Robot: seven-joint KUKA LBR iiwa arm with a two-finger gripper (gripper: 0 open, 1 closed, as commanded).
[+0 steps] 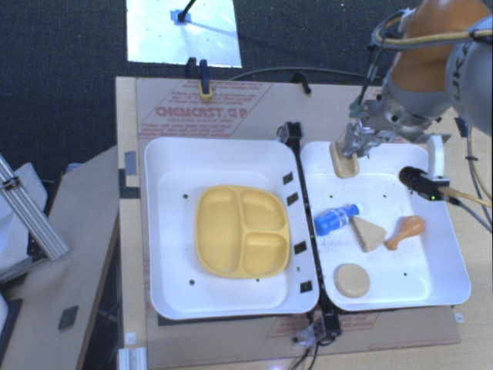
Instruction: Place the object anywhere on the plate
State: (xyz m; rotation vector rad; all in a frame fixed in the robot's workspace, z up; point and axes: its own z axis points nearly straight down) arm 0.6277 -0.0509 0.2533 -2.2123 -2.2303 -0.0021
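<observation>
The gripper (pixel 356 146) sits at the 12 o'clock edge of the right bin (pixel 454 284), directly over a tan, bread-slice-shaped piece (pixel 343 163) that stands against the bin's rear wall; the fingers appear to be closed on the top of this piece, though the contact is small in the view and a secure hold is not confirmed. The yellow divided plate (pixel 240 231) lies at the centre of the left bin (pixel 166 206), toward 9 o'clock from the gripper. Other items in the right bin: a blue bottle (pixel 336 219) near the divider, a wedge-shaped piece (pixel 369 233), a drumstick-shaped toy (pixel 404 232) at 3 o'clock, and a round tan disc (pixel 353 280) at 6 o'clock. The bread piece is judged light, rigid and smooth, probably plastic play food. It may pivot or slip; grip across its flat faces near mid-height, not the top edge.
</observation>
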